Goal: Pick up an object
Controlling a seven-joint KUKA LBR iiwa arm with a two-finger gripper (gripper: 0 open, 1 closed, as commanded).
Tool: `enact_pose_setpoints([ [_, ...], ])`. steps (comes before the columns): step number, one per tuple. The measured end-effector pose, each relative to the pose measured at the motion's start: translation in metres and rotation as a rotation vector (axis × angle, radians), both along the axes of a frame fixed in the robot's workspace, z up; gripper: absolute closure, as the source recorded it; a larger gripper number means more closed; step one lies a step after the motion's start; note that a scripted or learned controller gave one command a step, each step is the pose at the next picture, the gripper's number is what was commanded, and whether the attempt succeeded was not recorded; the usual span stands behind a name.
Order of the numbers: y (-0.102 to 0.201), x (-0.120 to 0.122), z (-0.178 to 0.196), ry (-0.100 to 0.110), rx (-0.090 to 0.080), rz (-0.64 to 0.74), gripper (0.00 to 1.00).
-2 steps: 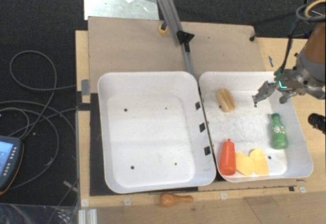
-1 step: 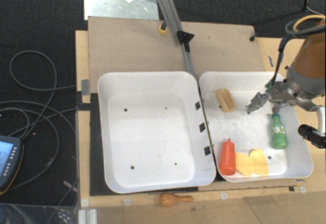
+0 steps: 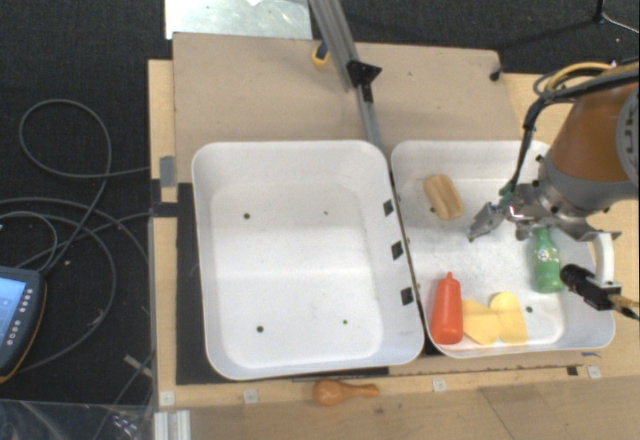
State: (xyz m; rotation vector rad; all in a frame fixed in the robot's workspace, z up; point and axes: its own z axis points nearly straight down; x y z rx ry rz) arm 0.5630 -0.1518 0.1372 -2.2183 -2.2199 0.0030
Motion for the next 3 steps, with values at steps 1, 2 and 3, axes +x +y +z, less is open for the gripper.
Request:
enact_pose_setpoints([
  [1,0.000,-0.001,-0.049,0.000,0.000,0.000,0.00],
  [2,0.000,0.001,-0.036,-0.007,-0.001,-0.001,1.00],
  [3,0.003,-0.002,0.010,-0.009,-0.002,0.002,1.00],
])
